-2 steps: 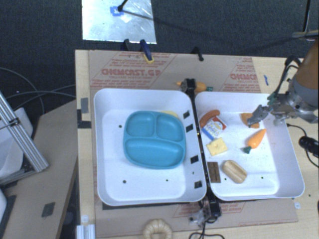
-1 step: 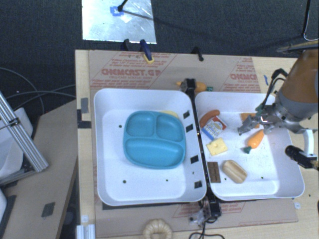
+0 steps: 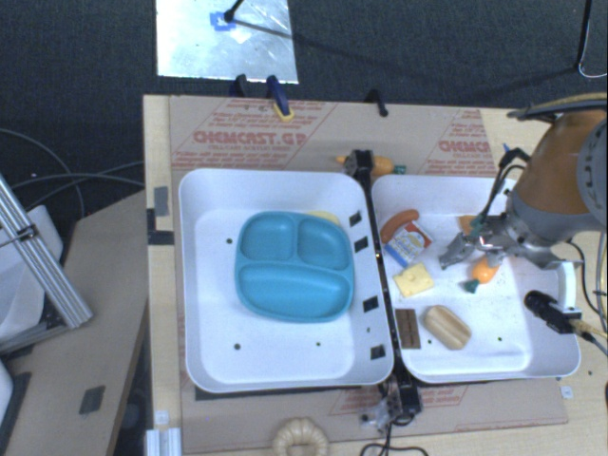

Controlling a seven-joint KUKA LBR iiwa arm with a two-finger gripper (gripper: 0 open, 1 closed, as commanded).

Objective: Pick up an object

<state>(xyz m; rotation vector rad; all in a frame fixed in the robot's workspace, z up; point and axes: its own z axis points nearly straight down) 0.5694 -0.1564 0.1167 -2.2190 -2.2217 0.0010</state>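
Orange ball (image 3: 484,272), right bin (image 3: 541,359) centre: small, light, smooth, likely rolls; pinch across its middle. Tool (image 3: 463,253) just beside it, fingers spread, grasping nothing.

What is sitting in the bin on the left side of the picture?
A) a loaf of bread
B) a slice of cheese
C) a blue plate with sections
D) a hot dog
C: the blue divided plate lies in the left bin; the small food toys are in the right bin.
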